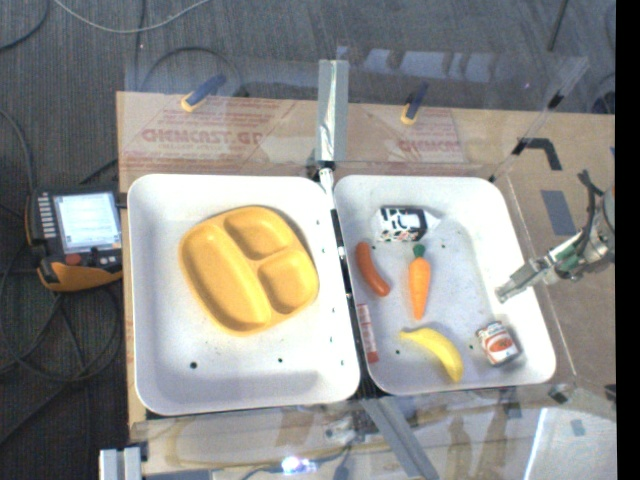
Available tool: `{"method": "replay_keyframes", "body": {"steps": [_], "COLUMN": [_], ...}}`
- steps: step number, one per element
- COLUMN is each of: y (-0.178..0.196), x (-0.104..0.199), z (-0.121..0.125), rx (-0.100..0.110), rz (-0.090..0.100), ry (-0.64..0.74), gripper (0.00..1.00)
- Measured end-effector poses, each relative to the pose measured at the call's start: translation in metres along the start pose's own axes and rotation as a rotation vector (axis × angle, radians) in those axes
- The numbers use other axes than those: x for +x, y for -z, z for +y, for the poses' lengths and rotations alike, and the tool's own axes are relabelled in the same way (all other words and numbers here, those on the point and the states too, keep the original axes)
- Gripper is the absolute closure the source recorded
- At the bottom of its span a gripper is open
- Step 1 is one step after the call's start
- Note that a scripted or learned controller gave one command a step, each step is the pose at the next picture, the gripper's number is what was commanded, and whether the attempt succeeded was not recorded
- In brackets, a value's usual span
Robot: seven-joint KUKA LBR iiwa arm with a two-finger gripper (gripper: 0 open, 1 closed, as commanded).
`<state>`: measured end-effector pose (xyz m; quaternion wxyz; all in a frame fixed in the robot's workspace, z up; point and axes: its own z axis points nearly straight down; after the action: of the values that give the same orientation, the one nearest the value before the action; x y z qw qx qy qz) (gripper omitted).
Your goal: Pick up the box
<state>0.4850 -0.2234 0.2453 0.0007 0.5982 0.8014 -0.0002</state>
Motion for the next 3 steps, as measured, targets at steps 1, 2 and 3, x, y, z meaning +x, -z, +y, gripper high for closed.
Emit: {"method": "replay_keyframes", "body": {"steps": [1,2,3], "y": [-0.062,-0.027,-0.151], "x": [0.133,0.057,0.005], "z": [0.038,0.053,0.004], "rx": [0.002,-0.002,-0.003], "rz": [0.003,-0.002,-0.001], "ry": [0.235,0.235,0.341], "gripper": [0.00,0.00,0.00]}}
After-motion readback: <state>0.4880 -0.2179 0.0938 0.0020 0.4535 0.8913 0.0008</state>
